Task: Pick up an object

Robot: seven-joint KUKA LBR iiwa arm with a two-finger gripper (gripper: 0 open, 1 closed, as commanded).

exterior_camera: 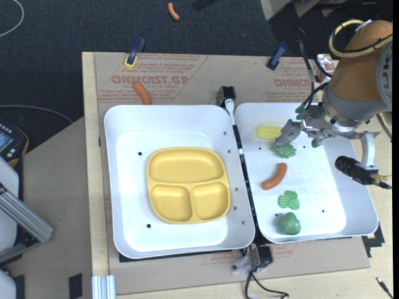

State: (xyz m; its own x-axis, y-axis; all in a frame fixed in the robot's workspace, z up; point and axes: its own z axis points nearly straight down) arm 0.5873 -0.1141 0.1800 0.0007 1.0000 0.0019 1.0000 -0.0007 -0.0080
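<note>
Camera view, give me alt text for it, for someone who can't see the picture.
A grey arm's gripper reaches from the right into the right bin, just above a small green piece. That bin also bears a yellow piece, a sausage and two more green pieces. The left bin holds a yellow divided tray.

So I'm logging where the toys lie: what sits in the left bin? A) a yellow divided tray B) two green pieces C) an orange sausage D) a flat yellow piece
A: the yellow divided tray lies in the left bin; the other toys lie in the right bin.
</note>
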